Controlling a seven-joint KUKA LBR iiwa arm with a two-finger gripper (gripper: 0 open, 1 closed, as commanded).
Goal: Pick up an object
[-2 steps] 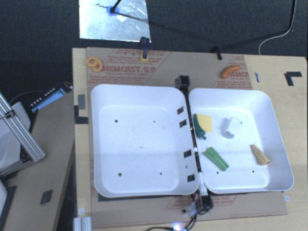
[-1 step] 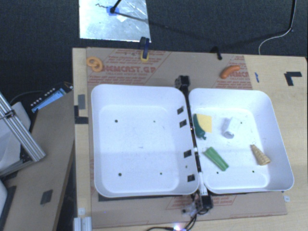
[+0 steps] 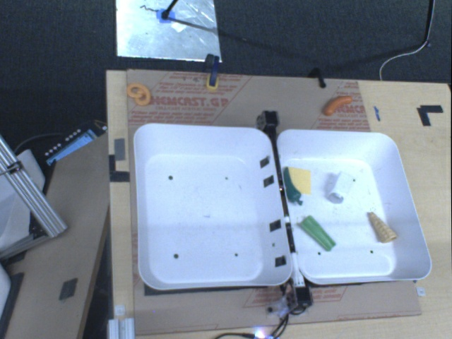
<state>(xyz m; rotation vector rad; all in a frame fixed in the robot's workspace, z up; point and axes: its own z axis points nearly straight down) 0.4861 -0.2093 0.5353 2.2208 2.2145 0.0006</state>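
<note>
In the right bin (image 3: 395,154) lie several small objects. A yellow square piece (image 3: 300,180) rests near the bin's left wall, with a dark green curved piece (image 3: 292,189) against its left edge. A small grey-white cylinder (image 3: 334,187) lies in the middle. A green oblong block (image 3: 317,232) sits lower down, and a tan ridged cone (image 3: 381,227) lies toward the right wall.
The left bin (image 3: 152,143) stands beside the right one, joined by black clips (image 3: 269,181). On the cardboard bench behind the bins lie an orange ring (image 3: 139,93), a yellow-blue clamp (image 3: 212,73) and an orange sausage-shaped toy (image 3: 337,105). A silver sheet (image 3: 168,20) lies on the floor.
</note>
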